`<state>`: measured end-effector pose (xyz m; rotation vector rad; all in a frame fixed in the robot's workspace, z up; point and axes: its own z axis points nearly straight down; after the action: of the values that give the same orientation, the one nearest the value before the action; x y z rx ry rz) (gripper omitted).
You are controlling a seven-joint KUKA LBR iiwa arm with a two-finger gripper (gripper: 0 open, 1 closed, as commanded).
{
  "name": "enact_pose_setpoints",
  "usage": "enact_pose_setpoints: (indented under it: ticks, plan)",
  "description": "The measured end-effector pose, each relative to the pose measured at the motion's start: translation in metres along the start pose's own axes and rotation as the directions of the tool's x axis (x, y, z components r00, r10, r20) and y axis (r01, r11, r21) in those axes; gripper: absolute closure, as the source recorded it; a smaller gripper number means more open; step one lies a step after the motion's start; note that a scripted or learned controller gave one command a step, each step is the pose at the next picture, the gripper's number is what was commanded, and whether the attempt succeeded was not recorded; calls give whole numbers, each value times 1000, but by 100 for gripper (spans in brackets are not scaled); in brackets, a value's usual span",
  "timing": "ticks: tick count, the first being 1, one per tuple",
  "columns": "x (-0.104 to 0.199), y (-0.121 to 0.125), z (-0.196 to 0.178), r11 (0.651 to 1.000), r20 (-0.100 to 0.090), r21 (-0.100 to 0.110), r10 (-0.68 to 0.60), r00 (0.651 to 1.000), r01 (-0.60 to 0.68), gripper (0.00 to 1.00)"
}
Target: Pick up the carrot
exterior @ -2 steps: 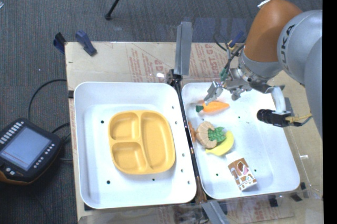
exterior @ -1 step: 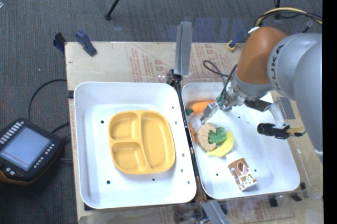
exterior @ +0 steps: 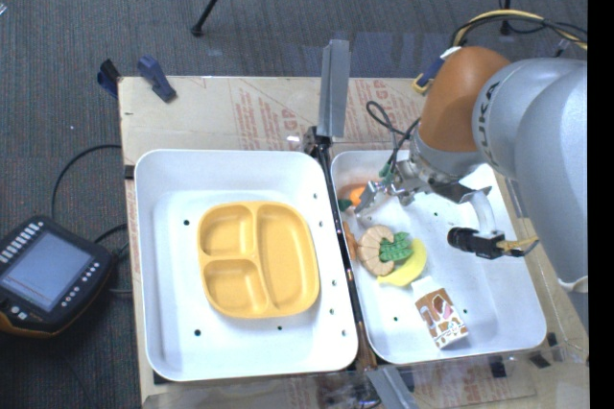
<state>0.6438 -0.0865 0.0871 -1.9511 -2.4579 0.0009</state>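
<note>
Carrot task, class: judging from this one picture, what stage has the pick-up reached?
Done: the arm has reached into the right bin, and the gripper sits low beside the carrot at the bin's upper left. In hand: nothing clearly; no carrot shows between the gripper's parts, so a grasp cannot be confirmed. Left: gripping and lifting the carrot, which lies in the bin near the pile of toy food.

You have two bins side by side on the worktop (exterior: 240, 114), tray (exterior: 258, 258) in the left bin (exterior: 163, 301), right bin (exterior: 499, 301) holding carrot (exterior: 356, 195) at its left wall, banana (exterior: 411, 265) near it, carton (exterior: 441, 317) toward the front, gripper (exterior: 376, 196) just beside the carrot.
</note>
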Motion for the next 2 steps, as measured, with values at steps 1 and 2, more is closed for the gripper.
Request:
enact_pose_setpoints:
  ticks: [1, 2]
  plan:
    - [-8, -1, -46, 999, 3, -6, 45, 999, -45, 0]
    - [2, -2, 3, 997, 0, 5, 75, 997, -75, 0]
